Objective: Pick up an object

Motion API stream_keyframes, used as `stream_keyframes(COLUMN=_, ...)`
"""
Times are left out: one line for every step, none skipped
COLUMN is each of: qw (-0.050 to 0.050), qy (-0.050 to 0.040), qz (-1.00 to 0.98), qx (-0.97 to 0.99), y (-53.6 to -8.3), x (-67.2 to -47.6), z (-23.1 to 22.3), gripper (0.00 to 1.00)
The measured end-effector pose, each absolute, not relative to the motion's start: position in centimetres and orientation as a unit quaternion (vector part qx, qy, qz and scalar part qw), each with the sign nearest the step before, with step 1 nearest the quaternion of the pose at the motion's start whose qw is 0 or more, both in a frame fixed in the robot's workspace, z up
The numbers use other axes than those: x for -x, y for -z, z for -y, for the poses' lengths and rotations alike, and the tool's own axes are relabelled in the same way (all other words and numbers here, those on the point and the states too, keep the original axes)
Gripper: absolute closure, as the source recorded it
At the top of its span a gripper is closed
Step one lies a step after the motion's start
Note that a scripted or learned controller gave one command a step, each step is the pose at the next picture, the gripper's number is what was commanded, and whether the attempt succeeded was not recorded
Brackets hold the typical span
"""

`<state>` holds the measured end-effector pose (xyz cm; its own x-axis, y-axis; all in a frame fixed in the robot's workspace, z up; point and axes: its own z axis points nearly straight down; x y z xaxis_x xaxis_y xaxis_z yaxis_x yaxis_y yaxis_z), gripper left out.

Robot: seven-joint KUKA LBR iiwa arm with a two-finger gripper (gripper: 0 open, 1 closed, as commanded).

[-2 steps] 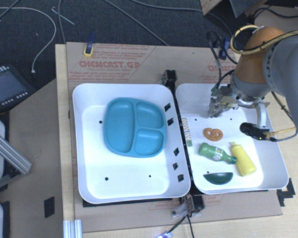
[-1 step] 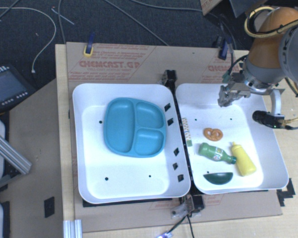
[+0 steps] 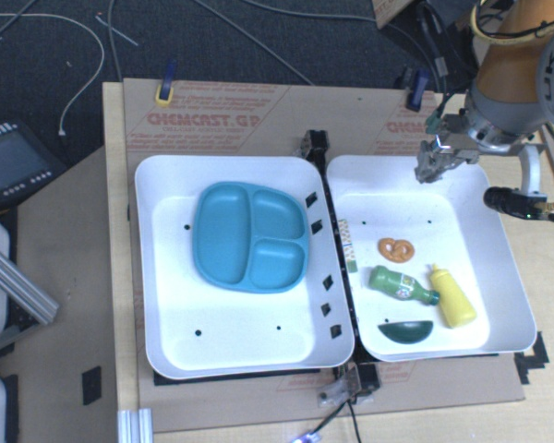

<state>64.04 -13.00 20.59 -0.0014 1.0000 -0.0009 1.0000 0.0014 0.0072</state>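
Note:
In the right bin (image 3: 462,212) lie an orange pretzel (image 3: 396,248), a green bottle (image 3: 402,284) on its side, a yellow bottle (image 3: 452,296) and a dark green bowl-shaped piece (image 3: 406,330). My gripper (image 3: 431,169) hangs over the far edge of the right bin, well above and behind these objects. Nothing shows between its fingers. From this angle the gap between the fingers is too small to judge.
The left bin (image 3: 166,275) holds a blue divided plate (image 3: 252,237). A black clamp (image 3: 314,143) sits at the far end of the seam between the bins. Cables run across the dark floor behind the bench.

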Motion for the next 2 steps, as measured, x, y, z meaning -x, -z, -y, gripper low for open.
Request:
stream_keyframes(qw=0.004, qy=-0.0028, qz=-0.708, qx=-0.706, y=-26.7, x=-63.5, z=12.5, gripper=1.0)
stream_keyframes(qw=-0.001, qy=-0.0002, qz=-0.709, qx=-0.705, y=-26.1, x=-62.9, z=8.2, gripper=1.0)
